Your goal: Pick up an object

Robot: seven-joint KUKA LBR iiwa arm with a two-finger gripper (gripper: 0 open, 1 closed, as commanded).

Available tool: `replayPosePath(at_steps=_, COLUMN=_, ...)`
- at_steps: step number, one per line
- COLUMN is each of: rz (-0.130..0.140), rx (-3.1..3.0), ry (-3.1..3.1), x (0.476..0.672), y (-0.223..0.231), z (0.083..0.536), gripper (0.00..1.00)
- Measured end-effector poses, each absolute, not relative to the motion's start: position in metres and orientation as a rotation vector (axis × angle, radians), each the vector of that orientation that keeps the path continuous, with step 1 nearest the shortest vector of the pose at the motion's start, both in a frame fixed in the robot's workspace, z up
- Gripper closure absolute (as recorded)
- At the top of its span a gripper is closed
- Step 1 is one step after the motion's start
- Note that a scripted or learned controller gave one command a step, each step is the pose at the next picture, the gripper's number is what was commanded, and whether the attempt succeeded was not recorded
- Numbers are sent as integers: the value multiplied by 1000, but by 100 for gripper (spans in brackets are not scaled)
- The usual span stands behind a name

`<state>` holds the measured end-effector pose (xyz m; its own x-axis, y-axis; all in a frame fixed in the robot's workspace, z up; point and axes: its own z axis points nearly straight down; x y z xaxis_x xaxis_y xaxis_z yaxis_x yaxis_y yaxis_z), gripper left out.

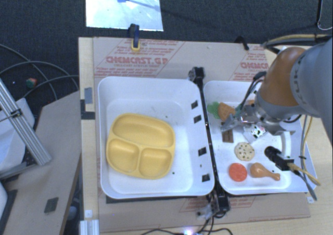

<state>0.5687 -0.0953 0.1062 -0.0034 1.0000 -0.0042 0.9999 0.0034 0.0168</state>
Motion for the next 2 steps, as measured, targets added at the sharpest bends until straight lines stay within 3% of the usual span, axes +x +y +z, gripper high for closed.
replayPosePath(at_steps=2, rz=14, rx=2207, ry=2215, x=569, y=-95, z=106, gripper=0)
